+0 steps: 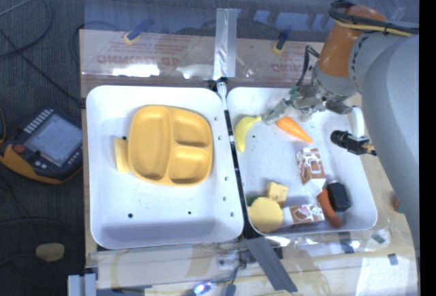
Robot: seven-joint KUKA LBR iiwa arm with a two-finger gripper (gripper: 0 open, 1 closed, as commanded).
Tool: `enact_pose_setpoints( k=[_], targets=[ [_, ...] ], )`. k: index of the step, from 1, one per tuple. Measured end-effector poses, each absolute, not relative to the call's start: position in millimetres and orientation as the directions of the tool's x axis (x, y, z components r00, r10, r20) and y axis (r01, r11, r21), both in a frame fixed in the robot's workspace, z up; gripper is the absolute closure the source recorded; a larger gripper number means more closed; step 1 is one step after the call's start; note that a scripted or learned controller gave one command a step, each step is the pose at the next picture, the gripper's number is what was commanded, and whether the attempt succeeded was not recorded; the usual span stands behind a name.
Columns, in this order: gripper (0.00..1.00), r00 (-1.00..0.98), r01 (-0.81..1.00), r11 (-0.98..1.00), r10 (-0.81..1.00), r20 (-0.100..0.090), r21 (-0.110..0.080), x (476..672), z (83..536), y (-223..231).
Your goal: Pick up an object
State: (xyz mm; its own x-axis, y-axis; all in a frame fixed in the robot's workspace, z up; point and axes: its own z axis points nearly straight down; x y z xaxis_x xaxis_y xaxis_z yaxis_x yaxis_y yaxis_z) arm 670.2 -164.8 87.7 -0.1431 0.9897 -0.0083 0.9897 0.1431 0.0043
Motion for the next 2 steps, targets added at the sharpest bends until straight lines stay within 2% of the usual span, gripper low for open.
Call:
enact_pose_setpoints(
  k=[1, 2],
  targets=[
    [1.0, -0.146, 0.989, 0.146, 0.989, -0.013, 0.007, 671.9, 100, -164],
    [1.0, -0.101, 0.995, 0.101, 0.995, -0.003, 0.0, 668.7, 208, -117]
  ],
)
